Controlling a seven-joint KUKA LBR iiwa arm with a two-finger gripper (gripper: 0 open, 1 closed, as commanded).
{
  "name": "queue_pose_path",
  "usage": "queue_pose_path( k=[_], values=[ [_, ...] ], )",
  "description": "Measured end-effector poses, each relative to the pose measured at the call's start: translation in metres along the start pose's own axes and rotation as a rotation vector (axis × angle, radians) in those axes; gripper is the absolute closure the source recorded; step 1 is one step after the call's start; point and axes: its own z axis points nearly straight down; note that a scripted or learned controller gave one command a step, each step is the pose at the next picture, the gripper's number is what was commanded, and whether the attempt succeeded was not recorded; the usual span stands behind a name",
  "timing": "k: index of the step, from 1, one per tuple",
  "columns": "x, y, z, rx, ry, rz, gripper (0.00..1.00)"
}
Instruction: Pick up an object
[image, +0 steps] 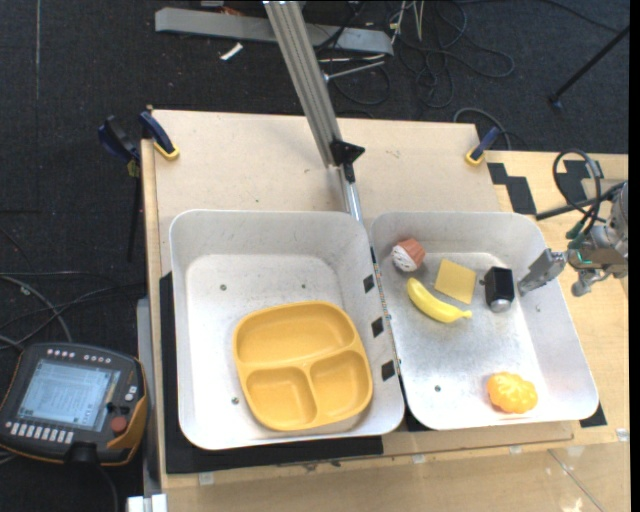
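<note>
The right bin (560, 345) holds a yellow banana (437, 302), a flat yellow block (455, 280), a small red and white ball (407, 256), a black block (498, 288) and an orange lumpy fruit (512, 392). My gripper (558, 279) hangs at the right bin's right rim, just right of the black block. Its two grey fingers stand spread apart, open, with nothing between them. One fingertip (535, 276) points toward the black block without touching it.
The left bin (200, 250) holds a yellow divided plate (302, 364). A metal pole (315, 90) slants over the back of the bench. Clamps sit at the bench's back corners, and a teach pendant (70, 400) lies at the lower left.
</note>
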Motion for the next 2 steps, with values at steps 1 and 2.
queue_pose_path(
  k=[1, 2],
  values=[
    [0.000, 0.000, 0.000, 0.000, 0.000, 0.000, 0.00],
    [-0.001, -0.006, 0.045, 0.004, 0.001, 0.003, 0.00]
  ],
)
